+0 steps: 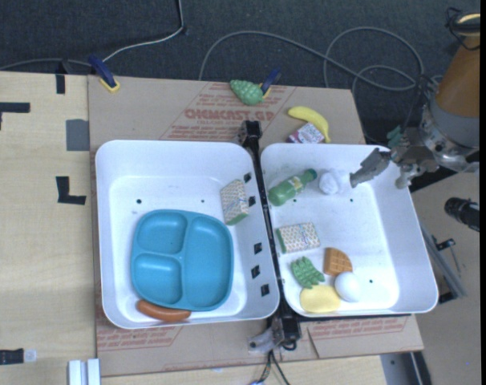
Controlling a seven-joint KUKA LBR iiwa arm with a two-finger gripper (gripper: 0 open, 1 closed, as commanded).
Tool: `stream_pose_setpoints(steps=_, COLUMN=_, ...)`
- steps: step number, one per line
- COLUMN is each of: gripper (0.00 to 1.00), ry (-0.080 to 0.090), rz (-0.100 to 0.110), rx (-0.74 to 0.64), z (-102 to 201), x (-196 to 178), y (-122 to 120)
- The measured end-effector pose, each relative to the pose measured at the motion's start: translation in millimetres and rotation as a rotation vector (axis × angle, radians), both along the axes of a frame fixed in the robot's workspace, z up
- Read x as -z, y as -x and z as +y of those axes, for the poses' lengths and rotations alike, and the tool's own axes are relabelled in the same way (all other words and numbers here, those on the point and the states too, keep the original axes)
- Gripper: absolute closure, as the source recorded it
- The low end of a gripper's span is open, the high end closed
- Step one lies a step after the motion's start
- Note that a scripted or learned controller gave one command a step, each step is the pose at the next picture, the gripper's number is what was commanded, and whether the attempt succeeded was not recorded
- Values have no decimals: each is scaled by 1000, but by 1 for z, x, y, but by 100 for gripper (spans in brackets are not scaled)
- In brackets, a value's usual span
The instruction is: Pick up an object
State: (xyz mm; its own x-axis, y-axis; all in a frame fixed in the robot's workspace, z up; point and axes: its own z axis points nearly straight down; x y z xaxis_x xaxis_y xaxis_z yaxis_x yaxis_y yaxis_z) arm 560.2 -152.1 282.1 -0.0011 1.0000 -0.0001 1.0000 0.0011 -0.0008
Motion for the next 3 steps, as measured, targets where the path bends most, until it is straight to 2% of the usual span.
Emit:
stream_pose_setpoints(steps=1, gripper=0, ry=-1, rz=2, rx=0, z=17, x=65, y=55)
stream_pose_setpoints(steps=2, gripper=0, ry=-1, rz=1, rx=0, z=11, x=109, y=77)
stream_pose_setpoints(steps=3, gripper=0, ry=1, rz=-4, rx=1, z=27, x=196, y=61)
